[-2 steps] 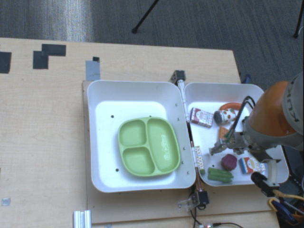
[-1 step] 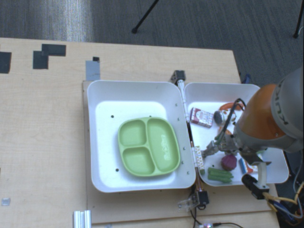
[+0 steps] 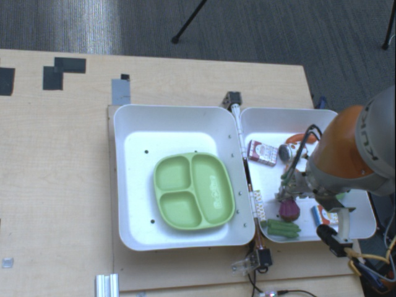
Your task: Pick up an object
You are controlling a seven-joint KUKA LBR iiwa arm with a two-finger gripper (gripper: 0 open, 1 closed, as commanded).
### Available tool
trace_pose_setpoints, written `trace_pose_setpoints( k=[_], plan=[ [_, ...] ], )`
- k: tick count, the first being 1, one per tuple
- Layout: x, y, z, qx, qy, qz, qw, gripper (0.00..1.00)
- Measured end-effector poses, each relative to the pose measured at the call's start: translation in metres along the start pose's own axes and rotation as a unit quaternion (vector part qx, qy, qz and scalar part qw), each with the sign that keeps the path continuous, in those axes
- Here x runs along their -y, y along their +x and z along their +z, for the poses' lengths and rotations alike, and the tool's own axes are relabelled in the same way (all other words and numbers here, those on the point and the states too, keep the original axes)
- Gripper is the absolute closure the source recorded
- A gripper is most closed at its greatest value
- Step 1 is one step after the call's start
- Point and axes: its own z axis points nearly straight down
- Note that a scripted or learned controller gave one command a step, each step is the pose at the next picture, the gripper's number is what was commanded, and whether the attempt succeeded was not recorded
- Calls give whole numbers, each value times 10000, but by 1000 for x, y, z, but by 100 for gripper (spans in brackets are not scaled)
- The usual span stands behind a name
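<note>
- A green divided plate [image 3: 194, 191] lies in the left white bin [image 3: 133, 125], well left of the jaws.
- The wooden surface [image 3: 55, 166] carries black markers [image 3: 62, 72] far beyond that, up-left of them.

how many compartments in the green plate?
3. The green plate sits in the left bin: one small compartment upper left, one lower left, one long one down the right side.

Arm [image 3: 365, 147] cut off at right edge, pincer [image 3: 286, 193] fingertips too small to tell
</note>
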Motion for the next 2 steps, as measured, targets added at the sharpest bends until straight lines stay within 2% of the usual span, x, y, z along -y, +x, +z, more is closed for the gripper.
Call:
trace_pose_setpoints(
  k=[1, 2],
  plan=[
    [0, 0, 0, 0, 2, -1, 10000, 0],
    [2, 1, 10, 3, 26, 24, 10000, 0]
  ],
)
